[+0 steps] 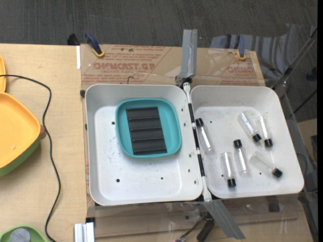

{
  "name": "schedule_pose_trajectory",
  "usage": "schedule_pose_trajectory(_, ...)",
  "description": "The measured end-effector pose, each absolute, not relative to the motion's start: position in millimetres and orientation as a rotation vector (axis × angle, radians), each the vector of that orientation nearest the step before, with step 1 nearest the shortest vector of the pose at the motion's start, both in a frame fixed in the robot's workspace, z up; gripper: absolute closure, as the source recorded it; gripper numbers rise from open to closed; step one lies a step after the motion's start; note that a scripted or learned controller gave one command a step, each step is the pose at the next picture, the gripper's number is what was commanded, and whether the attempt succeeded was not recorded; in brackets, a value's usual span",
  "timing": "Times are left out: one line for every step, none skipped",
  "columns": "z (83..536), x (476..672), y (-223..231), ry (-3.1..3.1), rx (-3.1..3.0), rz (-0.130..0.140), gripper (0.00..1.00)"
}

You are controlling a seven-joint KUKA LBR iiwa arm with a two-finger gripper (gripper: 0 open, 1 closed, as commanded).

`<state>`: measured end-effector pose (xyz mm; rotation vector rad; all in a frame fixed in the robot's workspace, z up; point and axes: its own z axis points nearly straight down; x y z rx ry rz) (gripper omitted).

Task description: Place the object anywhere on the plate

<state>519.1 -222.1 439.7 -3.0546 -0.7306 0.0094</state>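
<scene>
Six clear vials [244,157] lie scattered in the right bin [282,185]: light, slick, likely to roll; grip mid-barrel, then carry to the teal plate [174,130].

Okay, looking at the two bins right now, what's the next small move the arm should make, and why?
Probably reach in over the right bin and come down on one clear vial, likely the one with the black cap near the front. The teal plate in the left bin carries just its dark ridged insert, and all the vials lie in the right bin.
</scene>
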Motion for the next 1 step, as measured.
schedule_pose_trajectory(439.9, 500.3, -222.3, -0.491, -3.102, 0.010, 0.00)
